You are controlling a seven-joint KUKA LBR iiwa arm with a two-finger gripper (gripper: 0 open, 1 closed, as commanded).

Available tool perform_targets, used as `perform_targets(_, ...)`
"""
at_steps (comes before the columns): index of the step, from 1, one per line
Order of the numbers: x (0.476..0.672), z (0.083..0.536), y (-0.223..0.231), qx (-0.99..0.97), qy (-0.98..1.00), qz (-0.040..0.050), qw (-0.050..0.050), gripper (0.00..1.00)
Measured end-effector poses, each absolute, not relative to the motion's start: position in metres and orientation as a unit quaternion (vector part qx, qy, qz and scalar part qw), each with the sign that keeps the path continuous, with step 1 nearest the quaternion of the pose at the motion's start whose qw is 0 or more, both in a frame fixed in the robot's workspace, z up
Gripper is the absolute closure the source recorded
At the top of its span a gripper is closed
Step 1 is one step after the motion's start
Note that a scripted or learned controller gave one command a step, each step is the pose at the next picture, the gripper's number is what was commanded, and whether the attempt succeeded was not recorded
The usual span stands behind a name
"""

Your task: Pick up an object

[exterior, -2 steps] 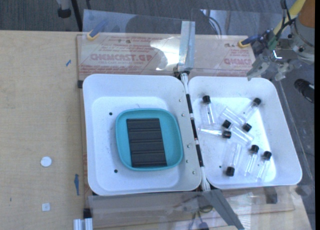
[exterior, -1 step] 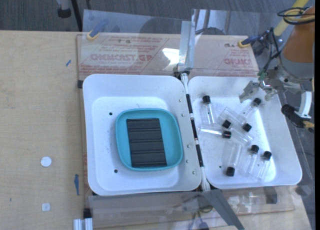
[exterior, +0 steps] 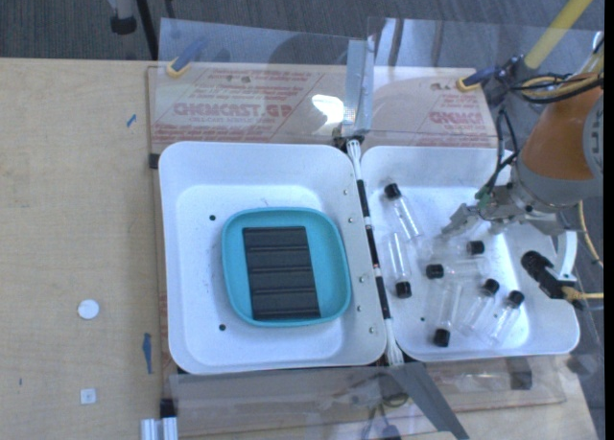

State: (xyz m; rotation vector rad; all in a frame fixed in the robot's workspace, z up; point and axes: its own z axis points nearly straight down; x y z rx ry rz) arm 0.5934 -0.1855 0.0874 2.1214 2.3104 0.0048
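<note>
Several clear glass vials with black caps lie scattered in the right white bin (exterior: 556,333). One vial (exterior: 404,215) lies near the bin's far left, another vial (exterior: 395,261) below it, and a third vial (exterior: 503,317) near the front. My gripper (exterior: 460,225) hangs over the middle of this bin, reaching in from the right under the orange-banded wrist (exterior: 566,141). It sits just above a black-capped vial (exterior: 475,249). I see nothing held in it.
The left white bin (exterior: 192,189) holds a teal tray (exterior: 235,266) with a black ribbed block (exterior: 280,273) in it. Clear plastic panels (exterior: 259,107) stand behind both bins. A small white disc (exterior: 88,310) lies on the wooden bench at the left.
</note>
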Motion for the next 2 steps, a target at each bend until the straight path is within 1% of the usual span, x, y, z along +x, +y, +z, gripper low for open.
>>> perform_targets(1,0.5572,0.0886,-0.21,0.673,0.74,0.0053,0.0,0.0)
perform_targets(2,0.5571,0.0886,-0.21,0.673,0.74,0.0054,0.0,0.0)
